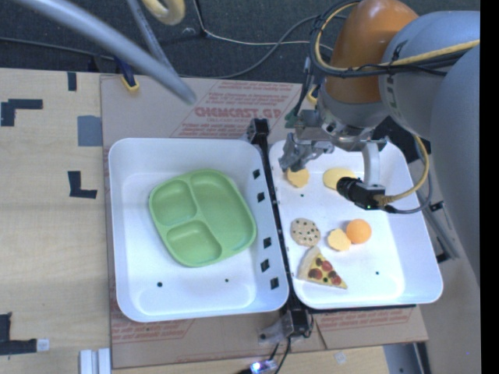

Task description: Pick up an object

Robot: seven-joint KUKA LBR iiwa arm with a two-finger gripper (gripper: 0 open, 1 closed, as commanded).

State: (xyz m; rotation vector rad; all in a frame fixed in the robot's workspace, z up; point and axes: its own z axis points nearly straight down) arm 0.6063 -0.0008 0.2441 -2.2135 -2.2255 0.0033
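My gripper [295,162] hangs low over the back left part of the right bin [405,283], just above a small yellow food piece [297,178]. Its fingers look close to that piece, and nothing shows between them. Another pale yellow piece [337,178] lies to the right of it. Nearer the front lie a chocolate-chip cookie [305,231], an orange ball [359,231] touching a yellow-orange piece [339,241], and a pizza slice [321,270].
The left bin [132,287] holds a green divided tray [201,216]. A black divider edge [265,201] runs between the two bins. Cables and a black fitting [362,193] hang from the wrist over the right bin. A grey pole [93,29] crosses the upper left.
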